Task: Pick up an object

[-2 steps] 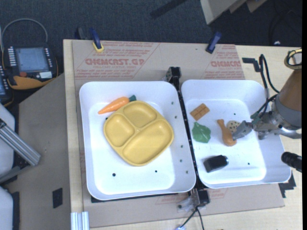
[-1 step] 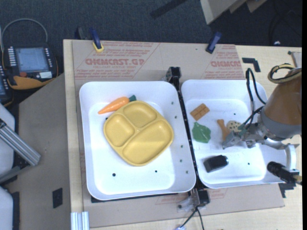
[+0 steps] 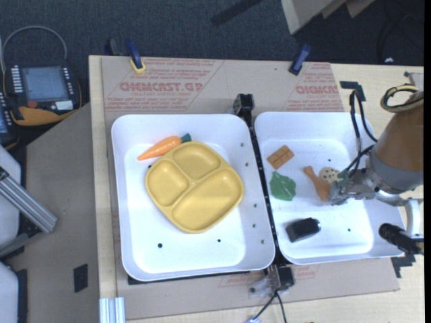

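gripper [image 3: 335, 195]: low in right bin [image 3: 316, 247], reaching in from the right; can't tell finger state, tips blurred against the brown piece
brown piece [image 3: 315, 181]: touching/just left of the tip, prob the pick target since it's nearest; not visibly between fingers, so no hold claimed
round speckled obj [image 3: 328, 174]: just above-left of tip, crowding the target, risk of nudge
green leaf [image 3: 283, 186]: further left, apart from tip
waffle-ish tan block [image 3: 280, 157]: up-left, well clear
black obj [image 3: 302, 229]: below-left, near bin's front
left bin [image 3: 135, 247]: far left of tool; yellow divided plate [image 3: 194, 186] w/ carrot [image 3: 159, 147] at its rim, not in play
step: judging approach/grasp attempt
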Action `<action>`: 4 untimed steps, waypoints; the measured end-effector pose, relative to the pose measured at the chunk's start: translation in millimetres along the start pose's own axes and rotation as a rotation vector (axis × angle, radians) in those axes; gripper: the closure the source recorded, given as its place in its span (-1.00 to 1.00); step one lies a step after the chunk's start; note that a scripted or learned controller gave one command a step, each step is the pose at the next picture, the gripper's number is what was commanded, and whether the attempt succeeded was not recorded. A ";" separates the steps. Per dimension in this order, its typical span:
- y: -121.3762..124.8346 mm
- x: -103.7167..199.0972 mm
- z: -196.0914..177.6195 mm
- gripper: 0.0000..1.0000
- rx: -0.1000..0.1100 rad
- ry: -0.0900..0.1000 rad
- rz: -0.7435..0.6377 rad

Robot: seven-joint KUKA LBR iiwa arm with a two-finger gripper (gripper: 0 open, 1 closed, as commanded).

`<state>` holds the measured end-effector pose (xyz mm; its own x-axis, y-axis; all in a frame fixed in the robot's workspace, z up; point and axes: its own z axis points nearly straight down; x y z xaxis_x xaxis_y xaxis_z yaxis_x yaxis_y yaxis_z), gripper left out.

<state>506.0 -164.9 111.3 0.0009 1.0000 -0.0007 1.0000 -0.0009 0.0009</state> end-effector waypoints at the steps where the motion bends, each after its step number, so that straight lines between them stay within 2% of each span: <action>1: 8.9 -0.8 -45.7 1.00 -0.002 -0.001 -0.002; 2: 9.9 -1.0 -98.1 1.00 -0.003 -0.001 -0.002; 3: 13.8 46.9 -100.2 1.00 0.001 0.002 -0.006; 4: 27.8 96.9 -113.0 1.00 -0.001 0.001 -0.006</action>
<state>533.9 -67.9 224.2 -0.0050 1.0000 0.0002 1.0000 0.0050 0.0023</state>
